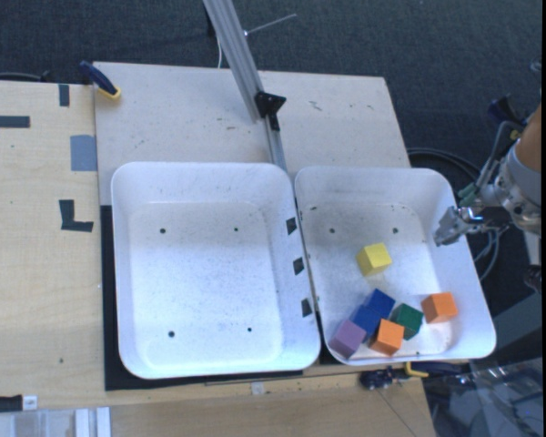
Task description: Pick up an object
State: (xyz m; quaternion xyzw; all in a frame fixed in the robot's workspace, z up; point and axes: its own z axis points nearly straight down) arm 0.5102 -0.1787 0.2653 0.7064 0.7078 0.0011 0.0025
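Two shallow white bins sit side by side on my counter (346, 107), the left bin (127, 244) and the right bin (460, 271) touching along their inner rims. My arm (528, 167) comes in from the right edge, and the pincer (448, 228) hangs over the right bin's far right wall, near its rim. I cannot tell from this angle whether its fingers are apart or together, and I see nothing between them.

Six small blocks lie in the right bin. A yellow cube (375, 259) sits alone near the middle of the bin floor, apart from the others and to the left of the pincer. The other five cluster in the near right corner: a blue block (374, 307), a purple cube (348, 337) just beside it toward the near rim, an orange cube (388, 336) touching the blue one's near side, a green cube (407, 319) pressed between that orange cube and the blue block, and a second orange cube (439, 307) just to the right of the green one, close to the bin's right wall.

A grey metal rail (237, 48) runs at a slant from the top of my view down to the seam between the bins, with a black clamp (269, 106) on it. A blue and yellow tool (100, 79) lies at the counter's far left corner.
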